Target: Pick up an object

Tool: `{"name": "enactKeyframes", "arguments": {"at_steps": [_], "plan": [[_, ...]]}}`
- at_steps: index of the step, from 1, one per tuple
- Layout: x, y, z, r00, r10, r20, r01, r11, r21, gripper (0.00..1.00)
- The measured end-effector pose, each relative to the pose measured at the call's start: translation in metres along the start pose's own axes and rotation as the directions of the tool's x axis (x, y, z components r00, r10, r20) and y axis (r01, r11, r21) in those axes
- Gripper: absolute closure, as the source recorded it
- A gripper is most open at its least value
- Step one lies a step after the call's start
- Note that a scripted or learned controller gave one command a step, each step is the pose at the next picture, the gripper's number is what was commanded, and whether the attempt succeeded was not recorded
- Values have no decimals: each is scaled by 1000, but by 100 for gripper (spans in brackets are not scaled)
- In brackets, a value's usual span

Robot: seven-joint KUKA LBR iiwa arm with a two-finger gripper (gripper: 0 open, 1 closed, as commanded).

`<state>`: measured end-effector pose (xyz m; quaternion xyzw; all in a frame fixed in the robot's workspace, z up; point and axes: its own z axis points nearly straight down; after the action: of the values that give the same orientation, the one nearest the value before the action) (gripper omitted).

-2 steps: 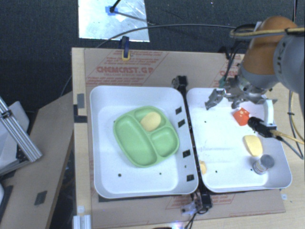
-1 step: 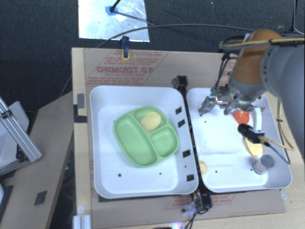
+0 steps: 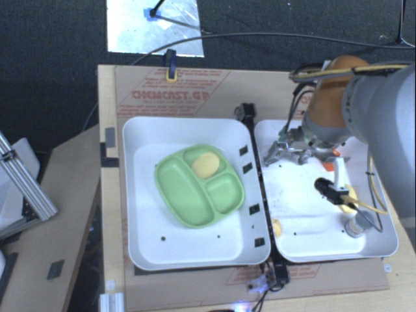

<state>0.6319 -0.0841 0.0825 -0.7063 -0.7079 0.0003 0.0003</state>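
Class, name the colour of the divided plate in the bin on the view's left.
The divided plate is light green, clearest in the camera view.

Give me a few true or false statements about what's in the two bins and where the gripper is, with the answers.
1. The green plate lies in the left bin. True.
2. The yellow object on that plate lies in its largest compartment. False: it lies in one of the two smaller compartments, the far one.
3. The gripper is above the left bin. False: it is above the far part of the right bin.
4. A small yellow piece lies near the right bin's near left corner. True.
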Motion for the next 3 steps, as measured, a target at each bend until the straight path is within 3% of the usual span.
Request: {"name": "enactKeyframes", "arguments": {"at_steps": [1,3], "plan": [[0,1,-13,1000,0,0,0,1000,-5,100],[-6,3,-107,1000,-2,1,2,1000,-7,100]]}}
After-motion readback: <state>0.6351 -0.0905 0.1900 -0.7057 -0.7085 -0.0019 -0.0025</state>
